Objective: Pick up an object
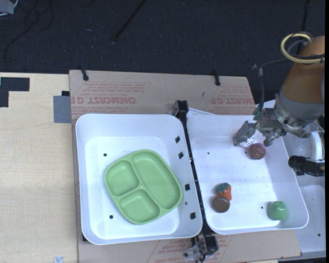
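We've got the claw (256, 137) spread and empty, hovering right above the reddish puck (256, 152) in the right bin (238, 227); we'd drop straight down, centered, before pinching.

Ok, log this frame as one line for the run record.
tool: above small round maroon object, right white bin | lifted: not yet | left white bin: green divided plastic tray
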Controlling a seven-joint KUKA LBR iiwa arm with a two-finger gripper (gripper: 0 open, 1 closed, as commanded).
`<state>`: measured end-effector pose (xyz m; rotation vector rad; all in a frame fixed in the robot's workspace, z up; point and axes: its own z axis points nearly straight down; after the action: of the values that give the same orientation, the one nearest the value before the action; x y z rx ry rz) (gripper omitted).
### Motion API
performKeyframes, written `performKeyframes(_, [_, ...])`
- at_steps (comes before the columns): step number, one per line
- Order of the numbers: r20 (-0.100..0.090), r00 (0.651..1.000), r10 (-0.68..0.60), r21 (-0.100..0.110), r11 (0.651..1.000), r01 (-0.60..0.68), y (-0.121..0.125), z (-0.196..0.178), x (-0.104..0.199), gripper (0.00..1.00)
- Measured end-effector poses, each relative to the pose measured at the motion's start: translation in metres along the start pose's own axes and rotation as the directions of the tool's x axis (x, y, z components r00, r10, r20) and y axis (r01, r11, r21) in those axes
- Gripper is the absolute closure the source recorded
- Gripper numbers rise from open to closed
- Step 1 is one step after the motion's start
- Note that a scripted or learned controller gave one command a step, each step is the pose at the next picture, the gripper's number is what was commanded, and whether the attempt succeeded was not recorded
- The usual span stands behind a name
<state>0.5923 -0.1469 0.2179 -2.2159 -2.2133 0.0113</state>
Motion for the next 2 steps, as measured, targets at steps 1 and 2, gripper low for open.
performKeyframes(1, [0.002,1.000,-0.001,-0.011,1.000,0.001,0.002,-0.006,0.000,0.00])
performKeyframes(2, [0.000,1.000,-0.002,-0.004,1.000,0.002,0.006,0.057,0.006,0.00])
